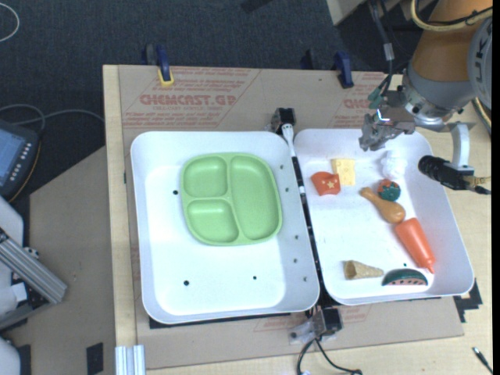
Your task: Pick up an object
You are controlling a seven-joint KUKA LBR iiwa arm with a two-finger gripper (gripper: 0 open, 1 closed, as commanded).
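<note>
Camera view: brown board [234, 92] on dark carpet bears two white bins [156, 287]. Gripper [378, 135], upper right, grip state unreadable. Carrot [416, 241] lies lower right, arm cropped.

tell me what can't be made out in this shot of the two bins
- End effector, camera view: small and dark over the right bin's far edge; its finger state is unreadable.
- Pale object below it: blurs into the white bin floor; its identity is unclear.
- Arm: cut off by the top and right edges.
- Board lettering: faint, partly covered by the left bin.
</note>
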